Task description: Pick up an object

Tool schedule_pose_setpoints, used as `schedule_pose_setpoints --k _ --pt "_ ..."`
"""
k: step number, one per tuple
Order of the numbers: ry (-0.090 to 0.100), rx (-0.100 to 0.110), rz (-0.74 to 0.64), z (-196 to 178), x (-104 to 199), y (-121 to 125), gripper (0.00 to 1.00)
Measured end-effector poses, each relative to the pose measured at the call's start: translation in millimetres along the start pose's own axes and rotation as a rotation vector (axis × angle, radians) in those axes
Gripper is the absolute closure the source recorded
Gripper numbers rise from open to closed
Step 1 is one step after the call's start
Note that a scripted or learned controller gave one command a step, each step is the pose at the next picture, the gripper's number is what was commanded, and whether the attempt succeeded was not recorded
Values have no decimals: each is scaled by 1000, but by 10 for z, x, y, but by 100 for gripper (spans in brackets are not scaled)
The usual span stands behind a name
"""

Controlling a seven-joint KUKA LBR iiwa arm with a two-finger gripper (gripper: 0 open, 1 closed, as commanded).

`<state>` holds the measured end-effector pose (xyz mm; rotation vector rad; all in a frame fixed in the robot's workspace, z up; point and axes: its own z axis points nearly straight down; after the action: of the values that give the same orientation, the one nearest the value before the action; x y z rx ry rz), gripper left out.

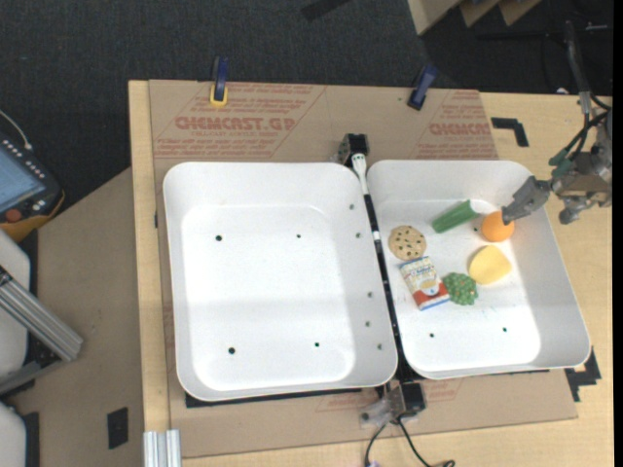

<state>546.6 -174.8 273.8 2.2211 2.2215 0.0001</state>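
The right bin (545,334) holds several small objects. An orange ball (495,228) lies near its far right side, with a green cylinder (452,216) just to its left. Below them are a yellow lemon-shaped piece (490,265), a round cookie (407,240), a small white and red carton (423,284) and a green broccoli-like piece (461,289). My gripper (520,203) reaches in from the right and hangs right above and beside the orange ball, its tip at the ball's upper right edge. How it meets the ball is not clear from here.
The left bin (185,261) sits beside the right one, with a black divider strip (375,251) between them. Both rest on a cardboard sheet (292,115) held by two clamps at the back. Cables and hardware hang by the arm at the right edge.
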Motion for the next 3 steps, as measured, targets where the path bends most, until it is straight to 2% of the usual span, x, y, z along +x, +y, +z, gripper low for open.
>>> schedule_pose_setpoints --k 1,2,3 --pt "-1 -3 -1 -108 0 6 100" --pt "1 6 7 206 -525 -615 100" --pt "-3 -6 0 -223 -497 -668 100"
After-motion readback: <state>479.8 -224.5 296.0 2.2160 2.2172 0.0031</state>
